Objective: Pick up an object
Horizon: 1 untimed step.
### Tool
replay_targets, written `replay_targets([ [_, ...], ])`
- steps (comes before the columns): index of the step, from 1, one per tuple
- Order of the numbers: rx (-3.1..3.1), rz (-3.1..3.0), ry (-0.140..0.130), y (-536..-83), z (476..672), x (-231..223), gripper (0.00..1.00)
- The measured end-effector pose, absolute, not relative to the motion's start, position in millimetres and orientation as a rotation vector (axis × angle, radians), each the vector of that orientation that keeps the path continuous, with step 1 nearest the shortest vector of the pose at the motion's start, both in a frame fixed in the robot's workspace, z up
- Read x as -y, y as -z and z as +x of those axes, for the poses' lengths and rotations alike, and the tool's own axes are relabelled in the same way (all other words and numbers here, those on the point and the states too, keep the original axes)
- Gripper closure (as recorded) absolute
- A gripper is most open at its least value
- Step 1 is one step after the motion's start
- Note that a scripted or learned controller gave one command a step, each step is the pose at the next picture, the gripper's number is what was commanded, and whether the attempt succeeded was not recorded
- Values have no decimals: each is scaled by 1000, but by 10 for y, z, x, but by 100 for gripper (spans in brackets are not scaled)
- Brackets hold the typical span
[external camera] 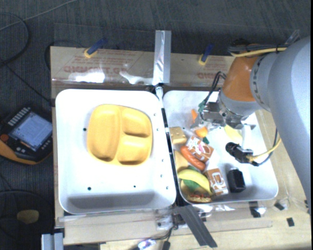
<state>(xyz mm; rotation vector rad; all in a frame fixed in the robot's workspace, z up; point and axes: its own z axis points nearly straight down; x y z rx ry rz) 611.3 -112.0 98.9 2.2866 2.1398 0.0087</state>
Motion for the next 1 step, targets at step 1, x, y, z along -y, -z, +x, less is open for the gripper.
replay_targets([
  [1, -2037, 2390, 8, -1966, 6584, 725, 100],
])
